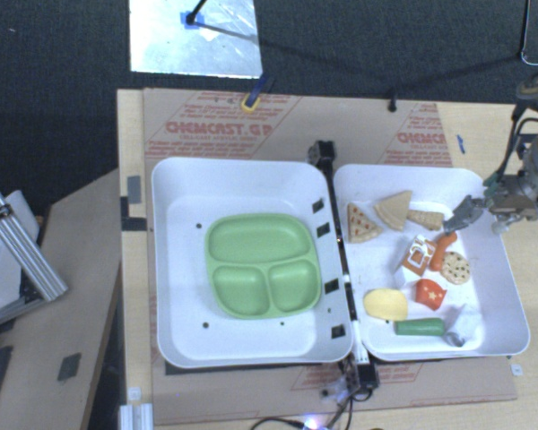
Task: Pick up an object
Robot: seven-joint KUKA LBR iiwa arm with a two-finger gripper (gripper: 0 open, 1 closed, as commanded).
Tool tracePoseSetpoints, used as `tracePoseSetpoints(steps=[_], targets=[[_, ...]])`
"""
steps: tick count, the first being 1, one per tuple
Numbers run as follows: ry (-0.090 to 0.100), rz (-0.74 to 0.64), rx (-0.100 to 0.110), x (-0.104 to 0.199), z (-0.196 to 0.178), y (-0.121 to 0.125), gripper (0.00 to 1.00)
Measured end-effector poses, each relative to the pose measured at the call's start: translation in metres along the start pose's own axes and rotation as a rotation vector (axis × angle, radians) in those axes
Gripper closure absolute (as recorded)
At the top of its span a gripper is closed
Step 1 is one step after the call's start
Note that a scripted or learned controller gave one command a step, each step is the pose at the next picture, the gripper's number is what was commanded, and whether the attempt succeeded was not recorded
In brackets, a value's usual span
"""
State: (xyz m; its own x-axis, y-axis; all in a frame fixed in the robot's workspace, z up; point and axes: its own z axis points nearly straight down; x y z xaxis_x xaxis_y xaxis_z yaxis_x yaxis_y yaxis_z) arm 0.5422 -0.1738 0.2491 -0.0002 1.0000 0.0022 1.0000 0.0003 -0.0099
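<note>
Carrot [444, 248] sits mid right bin [518, 322], among toy food. Gripper [462, 213] hovers just above-right of it, approach step. Fingers open or shut? can't tell tbh. Next: drop lower, straddle carrot, close.

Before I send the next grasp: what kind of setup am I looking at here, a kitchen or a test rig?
Most likely a lab test bench for robot picking, not a kitchen. Two white bins sit side by side on a protective sheet, the food pieces look like toys, and a metal calibration-like plate lies behind them. The gripper hangs over the right bin.
</note>
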Motion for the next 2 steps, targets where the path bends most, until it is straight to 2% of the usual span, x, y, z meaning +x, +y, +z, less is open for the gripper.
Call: tracePoseSetpoints(steps=[1,2], targets=[[-0.003,-0.003,-0.012,0.000,-0.006,0.002,0.00],[-0.002,-0.001,-0.007,-0.005,0.045,-0.006,0.00]])
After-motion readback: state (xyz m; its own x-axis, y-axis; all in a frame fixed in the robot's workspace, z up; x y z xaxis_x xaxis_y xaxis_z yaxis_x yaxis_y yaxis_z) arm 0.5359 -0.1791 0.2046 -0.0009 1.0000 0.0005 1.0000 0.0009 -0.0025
